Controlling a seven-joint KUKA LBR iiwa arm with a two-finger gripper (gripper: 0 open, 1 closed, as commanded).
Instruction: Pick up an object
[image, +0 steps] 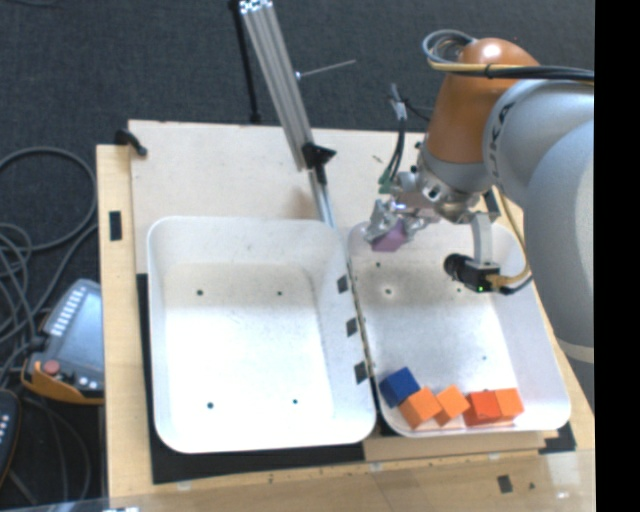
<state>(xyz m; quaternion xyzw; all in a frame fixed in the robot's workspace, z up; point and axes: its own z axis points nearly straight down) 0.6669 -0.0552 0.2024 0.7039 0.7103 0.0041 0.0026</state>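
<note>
Pale bench on dark carpet, carrying two shallow white bins side by side. The gripper hangs over the far left corner of the right bin, fingers clamped on a small purple block that sits between them, just beside the wall shared with the left bin. Along the right bin's near edge lie a blue cube and a row of orange blocks, well apart from the gripper; a metal strut rises behind the bins.
</note>
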